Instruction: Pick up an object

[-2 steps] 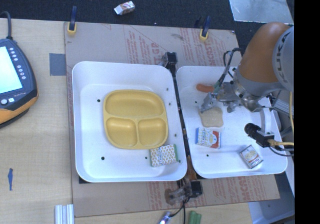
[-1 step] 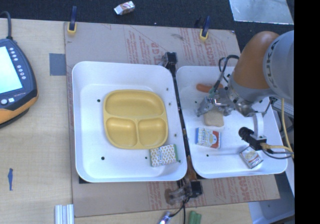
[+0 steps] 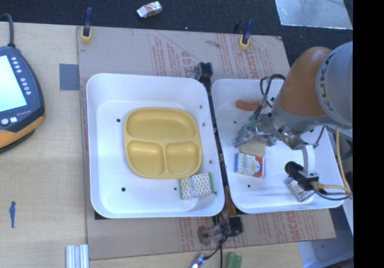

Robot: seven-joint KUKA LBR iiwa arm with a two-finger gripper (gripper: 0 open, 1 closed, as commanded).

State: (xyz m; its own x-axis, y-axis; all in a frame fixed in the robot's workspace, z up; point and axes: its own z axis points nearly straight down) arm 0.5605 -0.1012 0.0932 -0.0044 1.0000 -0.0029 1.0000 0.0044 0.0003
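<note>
i see gripper [image 3: 251, 135] low in right bin [image 3: 273, 201], just above small carton [image 3: 249, 165]; fingers' state i cannot tell. i'd centre over carton before closing.

A single fixed camera looks down at a slant from above the light wooden worktop [image 3: 42, 201], far enough back to take in both shallow white plastic bins [image 3: 99, 141] side by side on brown cardboard. Dark floor runs along the top edge. The grey arm with its orange band [image 3: 306, 90] enters from the frame's right side.
</note>
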